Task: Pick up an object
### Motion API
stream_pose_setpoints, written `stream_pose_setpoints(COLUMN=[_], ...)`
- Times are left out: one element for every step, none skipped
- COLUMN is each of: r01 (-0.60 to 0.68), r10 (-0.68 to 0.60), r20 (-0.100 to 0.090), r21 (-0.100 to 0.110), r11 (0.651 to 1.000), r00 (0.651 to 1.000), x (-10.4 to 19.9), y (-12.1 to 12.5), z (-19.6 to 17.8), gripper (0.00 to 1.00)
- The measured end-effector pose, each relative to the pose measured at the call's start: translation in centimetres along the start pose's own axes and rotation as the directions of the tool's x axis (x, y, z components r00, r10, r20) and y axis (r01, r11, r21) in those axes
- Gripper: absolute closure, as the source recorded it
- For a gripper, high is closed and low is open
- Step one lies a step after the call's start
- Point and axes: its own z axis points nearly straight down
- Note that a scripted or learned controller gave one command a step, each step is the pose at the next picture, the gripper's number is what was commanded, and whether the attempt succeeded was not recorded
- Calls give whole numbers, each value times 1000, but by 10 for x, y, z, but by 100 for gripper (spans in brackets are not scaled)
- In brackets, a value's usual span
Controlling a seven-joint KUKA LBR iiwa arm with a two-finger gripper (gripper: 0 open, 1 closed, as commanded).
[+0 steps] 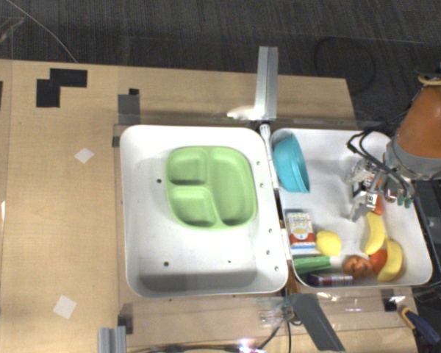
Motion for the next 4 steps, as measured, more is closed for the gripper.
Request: stream_pose_setpoints(r01=[-146,64,69,11], r10=[146,-64,-69,-11], r20=[2,11,27,11], r21=[0,2,4,5], r11=[989,998,998,1000], r00=[989,998,997,1000], x=[83,105,100,99], y=[23,30,31,-27], z=[-3,-4,-18,-182], gripper=[0,0,100,100])
